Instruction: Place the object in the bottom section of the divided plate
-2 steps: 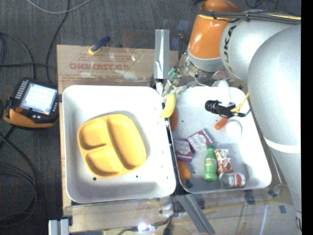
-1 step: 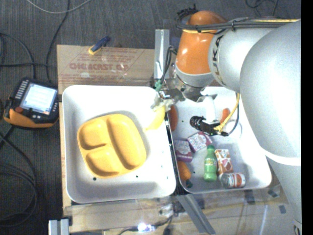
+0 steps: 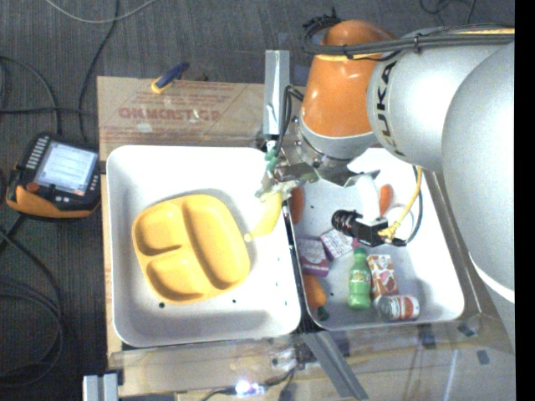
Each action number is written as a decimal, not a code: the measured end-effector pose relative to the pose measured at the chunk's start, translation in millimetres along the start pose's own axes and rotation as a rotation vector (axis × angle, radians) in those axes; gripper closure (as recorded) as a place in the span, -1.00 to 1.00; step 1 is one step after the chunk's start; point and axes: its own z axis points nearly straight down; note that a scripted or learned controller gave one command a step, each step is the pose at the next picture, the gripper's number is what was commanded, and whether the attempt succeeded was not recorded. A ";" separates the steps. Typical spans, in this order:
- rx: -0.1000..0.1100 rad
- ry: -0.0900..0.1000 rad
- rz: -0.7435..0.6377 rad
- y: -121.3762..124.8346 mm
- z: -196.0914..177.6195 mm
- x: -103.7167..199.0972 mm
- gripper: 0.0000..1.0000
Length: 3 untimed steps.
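The yellow divided plate (image 3: 192, 245) lies in the left bin (image 3: 125, 307), its single wide section toward the bin's front. My gripper (image 3: 274, 189) hangs over the right wall of the left bin, just right of the plate. It is shut on the upper end of a yellow banana (image 3: 267, 217). The banana dangles from the fingers down to the left, with its lower tip close to the plate's right rim. Whether that tip touches the plate is unclear.
The right bin (image 3: 435, 291) holds a green bottle (image 3: 359, 278), a can (image 3: 399, 307), a red and white carton (image 3: 380, 274), a purple packet (image 3: 313, 256), a carrot (image 3: 313, 291) and an orange piece (image 3: 384, 197). A teach pendant (image 3: 54, 174) lies left of the bench.
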 end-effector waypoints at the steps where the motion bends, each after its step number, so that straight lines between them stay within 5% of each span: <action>1: 0.000 0.000 0.123 -20.0 -13.0 16.6 1.00; 2: -0.002 -0.003 0.060 -25.1 -26.3 25.1 1.00; 3: 0.000 -0.001 0.156 -38.1 -31.5 51.9 1.00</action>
